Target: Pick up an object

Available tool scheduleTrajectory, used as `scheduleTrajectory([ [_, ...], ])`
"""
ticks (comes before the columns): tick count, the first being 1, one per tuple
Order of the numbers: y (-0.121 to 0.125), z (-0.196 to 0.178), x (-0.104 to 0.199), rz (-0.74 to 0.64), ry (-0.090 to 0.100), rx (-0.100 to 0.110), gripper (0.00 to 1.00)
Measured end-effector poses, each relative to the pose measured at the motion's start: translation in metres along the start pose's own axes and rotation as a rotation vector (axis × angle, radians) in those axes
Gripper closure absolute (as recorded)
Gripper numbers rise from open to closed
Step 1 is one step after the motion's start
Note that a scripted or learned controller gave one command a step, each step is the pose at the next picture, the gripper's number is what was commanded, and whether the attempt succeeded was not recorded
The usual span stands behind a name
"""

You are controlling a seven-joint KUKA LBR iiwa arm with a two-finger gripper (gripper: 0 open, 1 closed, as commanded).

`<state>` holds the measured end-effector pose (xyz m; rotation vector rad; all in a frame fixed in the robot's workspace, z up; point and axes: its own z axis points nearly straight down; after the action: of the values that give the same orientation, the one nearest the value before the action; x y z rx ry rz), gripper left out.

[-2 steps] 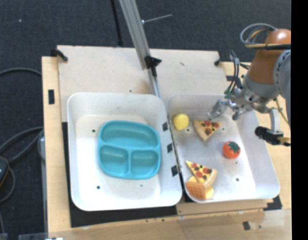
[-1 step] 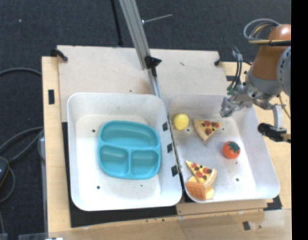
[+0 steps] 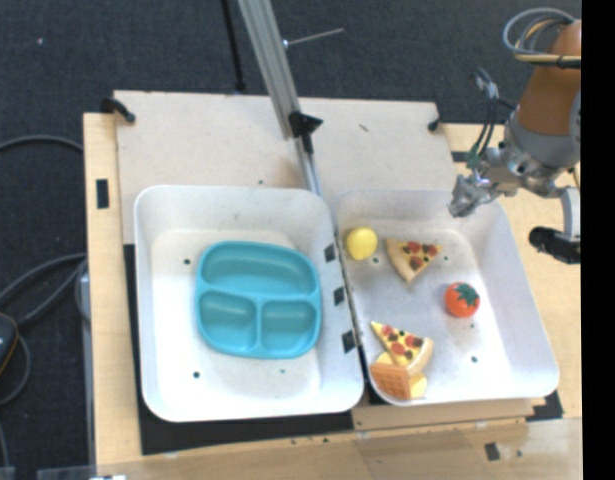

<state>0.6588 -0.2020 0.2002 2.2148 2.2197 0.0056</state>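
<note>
- We see the left bin [image 3: 162, 268] holding a blue divided tray [image 3: 257, 299], which lies flat near its middle.
- The right bin [image 3: 522, 308] holds four toy foods: a yellow lemon [image 3: 361, 243] near its upper left corner, a pizza slice [image 3: 412, 257] just beside it, a red tomato [image 3: 462, 299] further right, and a second pizza slice [image 3: 401, 358] at the lower left, up against the bin's front rim.
- The gripper [image 3: 465, 198] hangs over the right bin's upper right corner, well apart from all four foods; we cannot tell how it is set, and we see nothing in it.
- A slanted metal pole [image 3: 275, 68] crosses the bench [image 3: 207, 138] behind the bins, ending at the seam between them.
- Nothing lies over the foods.
</note>
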Motion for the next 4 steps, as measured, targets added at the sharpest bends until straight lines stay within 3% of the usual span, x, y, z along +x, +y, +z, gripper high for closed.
scheduleTrajectory([
  [1,0.001,-0.003,0.0,-0.002,0.001,0.004,1.0],
  [4,-0.002,-0.017,0.161,-0.005,0.003,0.007,1.0],
])
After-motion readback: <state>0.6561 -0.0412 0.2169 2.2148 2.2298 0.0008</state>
